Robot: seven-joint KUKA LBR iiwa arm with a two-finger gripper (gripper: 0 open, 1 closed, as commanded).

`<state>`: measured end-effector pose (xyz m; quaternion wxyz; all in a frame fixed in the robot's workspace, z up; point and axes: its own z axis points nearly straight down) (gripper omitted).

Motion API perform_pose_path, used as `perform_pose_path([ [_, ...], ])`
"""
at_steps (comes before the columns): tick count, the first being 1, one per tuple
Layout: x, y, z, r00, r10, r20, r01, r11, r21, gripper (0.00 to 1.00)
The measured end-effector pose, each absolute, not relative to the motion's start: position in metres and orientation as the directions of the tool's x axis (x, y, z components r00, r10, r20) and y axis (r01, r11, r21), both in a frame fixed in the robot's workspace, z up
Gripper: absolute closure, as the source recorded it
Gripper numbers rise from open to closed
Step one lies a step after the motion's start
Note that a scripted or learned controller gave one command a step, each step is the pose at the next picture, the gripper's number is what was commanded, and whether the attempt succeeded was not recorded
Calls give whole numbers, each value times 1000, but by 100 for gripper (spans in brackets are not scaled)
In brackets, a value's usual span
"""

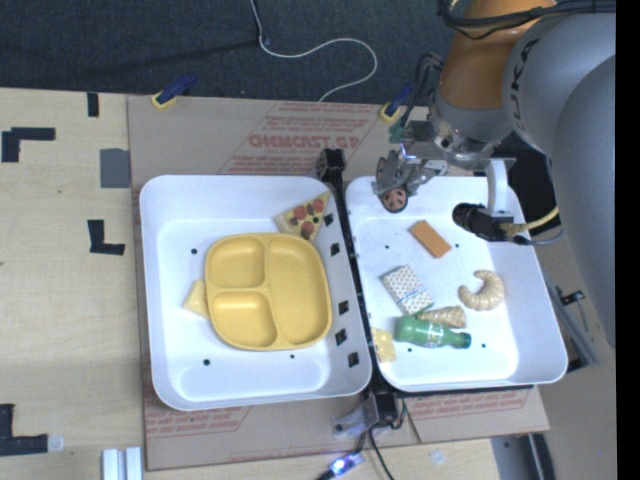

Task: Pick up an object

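Orange block (430, 238) in right bin (530, 358) | near, below tool (396, 190)

The arm (570, 78) has a smooth, rounded light-grey housing. An orange band (490, 43) with a glossy surface encircles the segment above the wrist. Below it sits a metallic grey wrist flange with small fittings and thin cables. The gripper (397, 183) is a compact assembly of dark and silver parts.

One fixed overhead camera looks slantwise onto both bins (160, 298).
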<state>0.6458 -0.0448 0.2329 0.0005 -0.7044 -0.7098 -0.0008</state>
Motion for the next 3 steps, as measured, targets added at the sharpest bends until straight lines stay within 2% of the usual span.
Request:
perform_pose_path([
  [1, 668, 1, 233, -5, 1000, 1, 1000, 5, 0, 100],
  [2, 657, 18, 225, -2, 1000, -1, 1000, 2, -3, 100],
  [3, 667, 7, 233, -1, 1000, 0, 1000, 1, -1, 100],
])
